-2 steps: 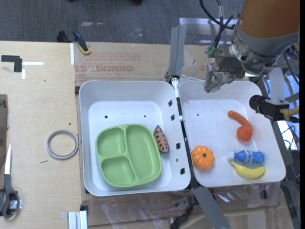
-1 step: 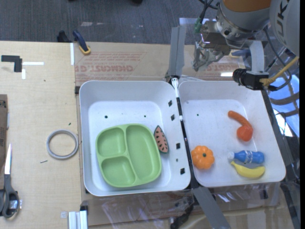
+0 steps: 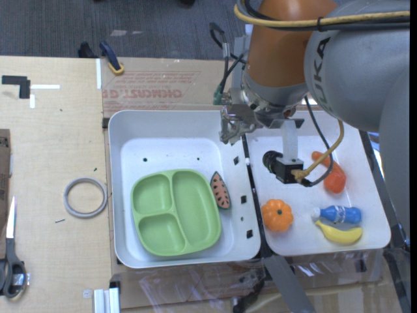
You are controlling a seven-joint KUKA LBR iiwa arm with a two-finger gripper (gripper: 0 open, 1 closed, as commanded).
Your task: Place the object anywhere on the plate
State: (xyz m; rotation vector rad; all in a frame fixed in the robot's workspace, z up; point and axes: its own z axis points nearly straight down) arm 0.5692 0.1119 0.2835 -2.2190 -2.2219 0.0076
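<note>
A green three-compartment plate [image 3: 174,211] lies in the left bin [image 3: 163,132]. A toy watermelon slice [image 3: 221,190] rests on the bin floor against the plate's right rim, outside the compartments. My gripper [image 3: 229,131] hangs under the orange wrist band at the back of the left bin, close to the wall between the two bins. It is above and behind the watermelon slice, apart from it. The wrist hides most of the gripper, and I see nothing held in it.
The right bin [image 3: 365,168] holds an orange pumpkin [image 3: 276,215], a carrot [image 3: 331,175], a blue bottle [image 3: 337,214] and a yellow banana [image 3: 339,234]. A tape ring [image 3: 85,196] and scissors [image 3: 12,269] lie on the bench to the left.
</note>
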